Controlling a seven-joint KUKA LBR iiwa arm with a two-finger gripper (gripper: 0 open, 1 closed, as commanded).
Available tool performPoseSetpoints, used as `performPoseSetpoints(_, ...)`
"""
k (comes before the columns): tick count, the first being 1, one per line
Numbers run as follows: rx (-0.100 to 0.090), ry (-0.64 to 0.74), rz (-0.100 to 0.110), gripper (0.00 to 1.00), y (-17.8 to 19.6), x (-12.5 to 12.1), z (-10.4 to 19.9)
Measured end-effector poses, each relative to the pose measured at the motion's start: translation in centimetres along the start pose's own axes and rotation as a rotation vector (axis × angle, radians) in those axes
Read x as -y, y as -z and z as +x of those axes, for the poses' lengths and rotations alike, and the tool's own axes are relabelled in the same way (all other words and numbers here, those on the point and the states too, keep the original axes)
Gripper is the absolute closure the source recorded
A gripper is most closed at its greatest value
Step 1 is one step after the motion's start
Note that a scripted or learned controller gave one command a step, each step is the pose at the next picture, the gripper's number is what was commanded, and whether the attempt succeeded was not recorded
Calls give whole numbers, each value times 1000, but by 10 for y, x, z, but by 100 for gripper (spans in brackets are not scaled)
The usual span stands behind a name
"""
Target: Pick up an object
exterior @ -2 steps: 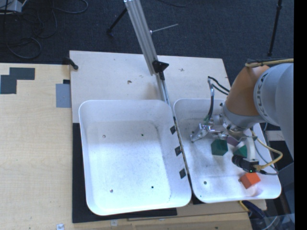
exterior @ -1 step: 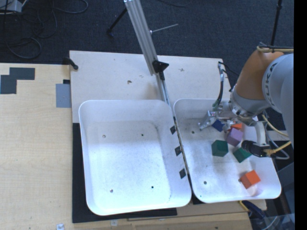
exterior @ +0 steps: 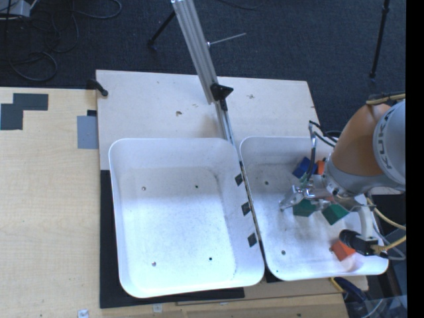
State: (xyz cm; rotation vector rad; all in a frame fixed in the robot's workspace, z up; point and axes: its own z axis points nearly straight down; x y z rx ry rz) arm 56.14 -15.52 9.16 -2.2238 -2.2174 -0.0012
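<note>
your gripper (exterior: 301, 196) sits low in the right bin (exterior: 278, 158), against a dark green block (exterior: 304, 209); you cannot tell its opening. an orange block (exterior: 342, 250) lies near the bin's front right corner.

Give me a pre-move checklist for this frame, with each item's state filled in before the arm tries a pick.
1. Claw is over the right bin: ok.
2. Objects lie within reach: ok; a dark green block sits right at the claw, a green block beside it.
3. An object is held between the claw's fingers: cannot tell.
4. Other candidates in that bin: ok; blue object, orange-red object.
5. Arm clear of the bin divider: ok.
</note>
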Motion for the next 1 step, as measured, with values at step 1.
performPoseSetpoints(1, 0, -2, 1, 100, 10, 0, 0)
